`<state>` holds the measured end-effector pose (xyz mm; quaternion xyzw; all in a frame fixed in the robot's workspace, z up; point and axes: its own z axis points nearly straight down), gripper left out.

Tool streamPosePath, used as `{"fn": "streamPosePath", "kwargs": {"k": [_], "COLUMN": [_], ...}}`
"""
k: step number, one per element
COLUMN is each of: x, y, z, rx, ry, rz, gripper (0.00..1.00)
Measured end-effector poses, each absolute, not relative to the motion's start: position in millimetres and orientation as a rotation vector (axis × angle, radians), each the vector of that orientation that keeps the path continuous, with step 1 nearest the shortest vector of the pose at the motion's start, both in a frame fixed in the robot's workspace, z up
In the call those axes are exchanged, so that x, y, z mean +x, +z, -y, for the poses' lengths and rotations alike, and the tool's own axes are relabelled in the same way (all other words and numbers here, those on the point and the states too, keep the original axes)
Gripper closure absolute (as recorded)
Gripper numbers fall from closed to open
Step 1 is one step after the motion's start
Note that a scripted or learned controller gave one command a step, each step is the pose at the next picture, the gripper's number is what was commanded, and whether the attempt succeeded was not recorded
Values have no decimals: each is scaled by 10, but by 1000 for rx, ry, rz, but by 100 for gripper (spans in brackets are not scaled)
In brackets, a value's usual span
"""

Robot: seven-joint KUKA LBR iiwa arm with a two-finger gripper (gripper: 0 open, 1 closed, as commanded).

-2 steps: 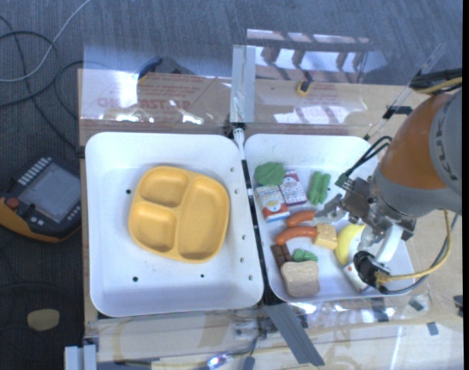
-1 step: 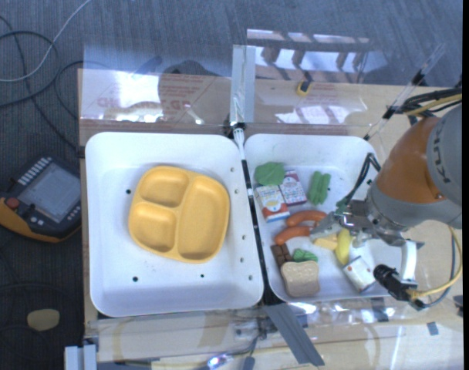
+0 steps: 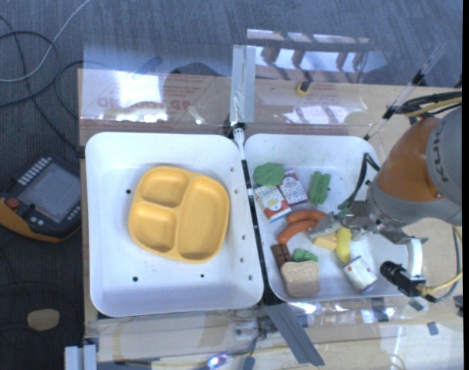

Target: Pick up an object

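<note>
Arm reaches in from the table's right edge; claw (image 3: 344,223) is low in the right bin (image 3: 350,146), among toy food just above a yellow piece (image 3: 342,244). Finger spacing: cannot tell. Yellow divided plate (image 3: 179,212) sits in the left bin (image 3: 111,206), toward the table's left side.

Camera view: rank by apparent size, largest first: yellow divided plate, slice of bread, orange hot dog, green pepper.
1. yellow divided plate, by far the largest.
2. slice of bread.
3. orange hot dog, longer than the bread but thinner, so these two are close.
4. green pepper, smallest.
</note>
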<state>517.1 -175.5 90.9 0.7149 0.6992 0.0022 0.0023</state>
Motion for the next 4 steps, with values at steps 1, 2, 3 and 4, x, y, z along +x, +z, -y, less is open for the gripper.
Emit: {"fn": "streamPosePath", "kwargs": {"k": [1,2,3,4], "x": [5181,5921,5413,5833], "y": [992,2520,1332,2173], "z": [1748,1446,1018,758], "rx": [2241,2161,2392,2443], "ry": [9,-5,-7,-7], "rz": [-2193,-2279,-2042,-1974], "gripper": [100,100,100,100]}}
